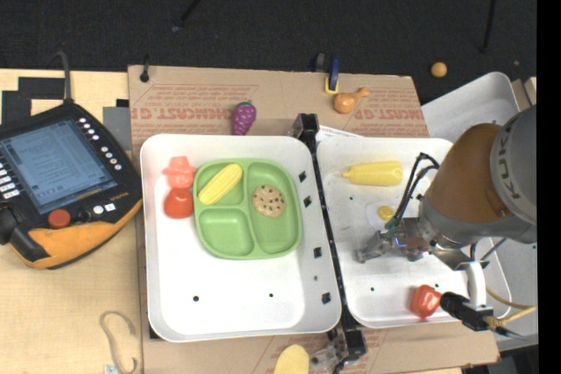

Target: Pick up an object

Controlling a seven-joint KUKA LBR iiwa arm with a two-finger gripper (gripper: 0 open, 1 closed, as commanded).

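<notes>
Toy pepper [424, 300], small and red, lies in the right bin [368, 302] at its near edge, right of the gripper [372, 248]. Likely light, hard plastic and slick, it suits a pinch across its rounded middle. Finger state: cannot tell.

The arm [482, 184] covers much of the right bin [364, 306], hiding that bin's right wall and part of its floor; the gripper [379, 246] shows as a dark, blurred cluster, its finger positions too indistinct to read; a small yellow thing [386, 213] beside the cable is half hidden and cannot be identified; a yellow object [292, 358] at the bottom edge is cut off; the teach pendant [57, 184] runs off the left edge.
</notes>
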